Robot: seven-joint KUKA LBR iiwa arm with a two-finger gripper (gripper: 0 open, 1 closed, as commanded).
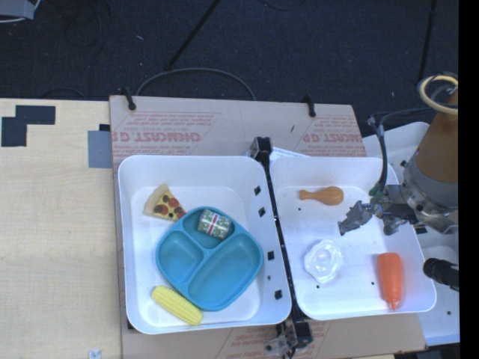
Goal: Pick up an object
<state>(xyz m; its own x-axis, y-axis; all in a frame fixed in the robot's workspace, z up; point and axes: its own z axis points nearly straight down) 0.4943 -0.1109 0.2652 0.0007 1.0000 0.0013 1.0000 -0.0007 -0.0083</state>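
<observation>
Two shallow white bins sit side by side on a cardboard sheet in the lower middle of the frame. In the left bin (pixel 131 200), a toy pizza slice (pixel 164 204) lies at the upper left. Right of it rests a blue divided plate (pixel 209 268), with a small green and red can (pixel 215 224) in its upper compartment. A yellow corn cob (pixel 177 305) lies just below the plate, near the bin's lower left corner. In the right bin (pixel 352 174), a brown drumstick (pixel 322 195) lies near the top, a white crumpled piece (pixel 323 260) (I cannot tell what it is) sits lower centre, and an orange carrot (pixel 390 279) lies at the lower right. The gripper (pixel 358 219) hovers over the bin's right middle, between drumstick and carrot, its fingers spread and grasping nothing.
</observation>
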